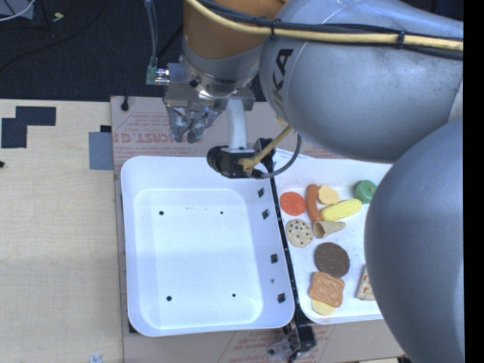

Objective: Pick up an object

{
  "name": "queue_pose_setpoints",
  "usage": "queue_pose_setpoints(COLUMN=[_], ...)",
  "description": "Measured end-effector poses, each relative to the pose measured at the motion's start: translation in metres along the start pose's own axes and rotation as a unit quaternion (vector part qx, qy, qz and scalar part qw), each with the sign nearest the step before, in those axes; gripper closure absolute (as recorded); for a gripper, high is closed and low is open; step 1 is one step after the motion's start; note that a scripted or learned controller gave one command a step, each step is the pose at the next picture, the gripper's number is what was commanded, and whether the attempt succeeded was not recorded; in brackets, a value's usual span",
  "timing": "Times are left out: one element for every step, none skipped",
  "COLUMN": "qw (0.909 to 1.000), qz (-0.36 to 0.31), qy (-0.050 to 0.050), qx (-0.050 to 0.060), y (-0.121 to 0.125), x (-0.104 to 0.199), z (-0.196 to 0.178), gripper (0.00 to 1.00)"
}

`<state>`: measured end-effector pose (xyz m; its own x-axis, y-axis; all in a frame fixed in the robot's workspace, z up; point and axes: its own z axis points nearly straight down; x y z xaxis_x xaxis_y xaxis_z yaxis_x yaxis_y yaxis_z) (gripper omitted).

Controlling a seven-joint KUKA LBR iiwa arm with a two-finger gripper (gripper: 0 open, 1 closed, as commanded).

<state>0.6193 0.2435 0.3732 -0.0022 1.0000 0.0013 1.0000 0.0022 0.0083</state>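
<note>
Now the tool [189,127] hangs above the far edge of the left bin [140,203], fingers close together with nothing between them; the toy foods, such as the corn [340,209], lie well apart in the right bin [302,297].

Pale wood-grain surface [53,233] spreads left of and below the end effector [190,125]. Dark grey patches [30,123] on it, left. Cardboard sheet [144,131] directly beneath. Behind: dark floor [76,44] with loose cables [45,6]. Light even, soft shadows.
</note>
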Motion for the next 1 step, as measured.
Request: queue_pose_setpoints(qw=[0.9999], qz=[0.002], qy=[-0.004], qx=[0.013], y=[-0.0395], x=[-0.0016], z=[0.1413], gripper=[1.00])
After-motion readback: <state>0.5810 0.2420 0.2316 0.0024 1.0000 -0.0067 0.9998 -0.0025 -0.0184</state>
